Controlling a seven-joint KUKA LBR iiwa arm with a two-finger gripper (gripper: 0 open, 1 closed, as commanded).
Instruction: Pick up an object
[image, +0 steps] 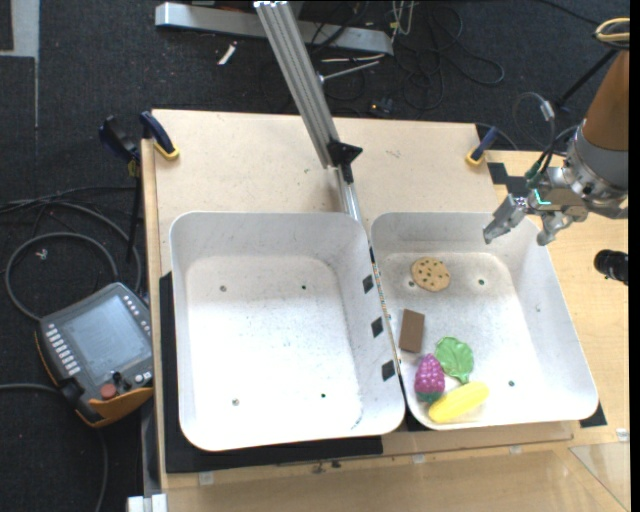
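The right bin (545, 300) holds several small toys. A round cookie (431, 274) lies near its back, and a brown block (411, 330) sits by the left wall. At the front are a purple grape bunch (430, 377), a green leafy piece (455, 357) and a yellow item (458, 402), close together. My gripper (521, 225) hangs above the bin's back right corner, open, with nothing between its fingers. It is up and to the right of the cookie.
The left bin (200, 250) stands beside the right one on the wooden bench. A metal pole (305, 85) slants from the back down to the divide between the bins. Clamps sit at the bench's back corners. A teach pendant (95, 350) lies at the left.
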